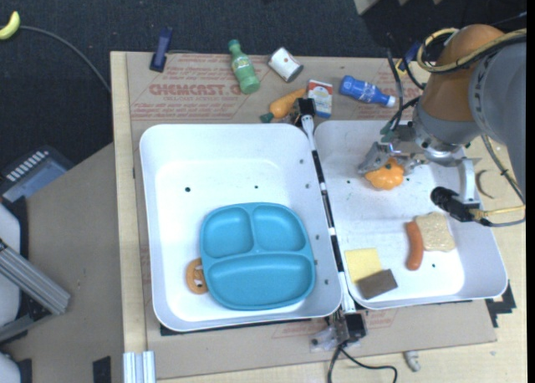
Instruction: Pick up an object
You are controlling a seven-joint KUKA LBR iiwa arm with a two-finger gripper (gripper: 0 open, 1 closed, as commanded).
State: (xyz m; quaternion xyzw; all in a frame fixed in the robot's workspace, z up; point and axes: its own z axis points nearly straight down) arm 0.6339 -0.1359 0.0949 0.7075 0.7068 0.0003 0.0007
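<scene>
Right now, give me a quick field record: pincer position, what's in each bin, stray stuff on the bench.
pincer: over the right bin, upper part, at the orange object; grasp not confirmed
right bin contents: orange object, sausage, bread slice, yellow block, brown block
left bin contents: blue divided plate, pretzel at its left edge
bench behind bins: green bottle, blue bottle, white can, carrot

Divided plate (255,254) in left bin (159,206); sausage (414,245), seemingly bread (435,232) in right bin (489,277).
</scene>
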